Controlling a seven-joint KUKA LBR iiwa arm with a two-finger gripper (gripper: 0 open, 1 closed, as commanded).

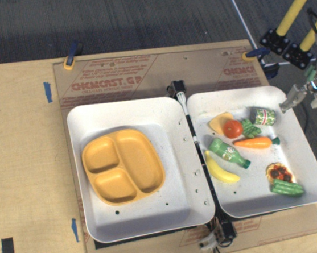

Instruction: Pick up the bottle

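Up top, brown bench [26, 168] w/ dark floor [133, 11] behind.

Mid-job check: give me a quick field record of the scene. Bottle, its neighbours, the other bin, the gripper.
bottle: green bottle, lying on its side in the right bin
neighbours: banana beside it, carrot, tomato, can
left bin: holds a yellow tray
gripper: at the right bin's upper right corner, apart from the bottle
bottle grasped: no
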